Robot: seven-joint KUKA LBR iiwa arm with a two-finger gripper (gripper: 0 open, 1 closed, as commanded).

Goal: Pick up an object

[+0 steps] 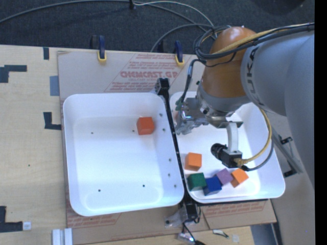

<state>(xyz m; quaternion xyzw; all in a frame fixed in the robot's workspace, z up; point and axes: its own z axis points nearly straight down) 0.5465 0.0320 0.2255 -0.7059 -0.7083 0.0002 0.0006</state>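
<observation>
Claw (pixel 185 120) beside bin divider (pixel 171 137), blocks (pixel 210 177) near front rim

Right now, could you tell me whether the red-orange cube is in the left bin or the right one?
In the left white bin: the red-orange cube rests on its floor near the divider.

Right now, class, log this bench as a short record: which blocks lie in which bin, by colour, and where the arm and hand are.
left bin: one orange-red block, near the upper right
right bin: orange block, green block, blue block, purple block, second orange block
cluster: green, blue, purple and second orange lie close together near the front edge
arm: over the right bin's far end
hand: by the divider; finger state unclear
</observation>
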